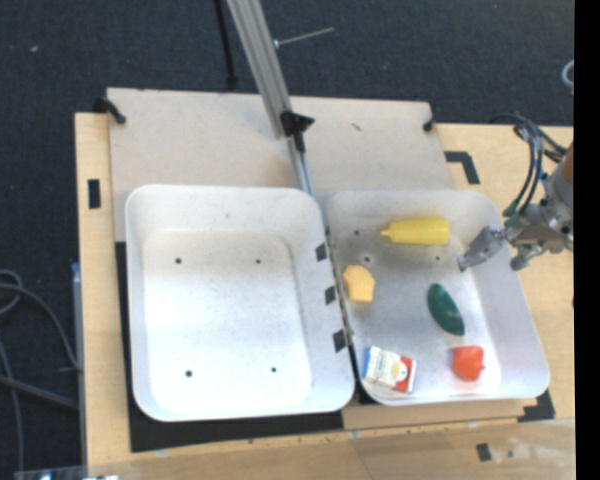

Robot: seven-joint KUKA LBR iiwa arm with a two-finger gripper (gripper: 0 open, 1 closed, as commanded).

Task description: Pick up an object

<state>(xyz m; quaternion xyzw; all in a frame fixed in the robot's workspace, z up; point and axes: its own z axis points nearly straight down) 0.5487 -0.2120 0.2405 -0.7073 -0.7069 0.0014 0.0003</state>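
Note:
The right bin holds a yellow bottle near its far side, a small yellow block by its left wall, a dark green oval piece, a red piece and a red and white carton at the near side. My gripper hangs over the bin's right edge, right of the yellow bottle and above the green piece. Its two fingers stand apart with nothing between them.
The left bin lies beside the right one. A slanted metal pole rises from behind the bins. Cables trail at the arm on the right. The wooden bench edge runs along the front.

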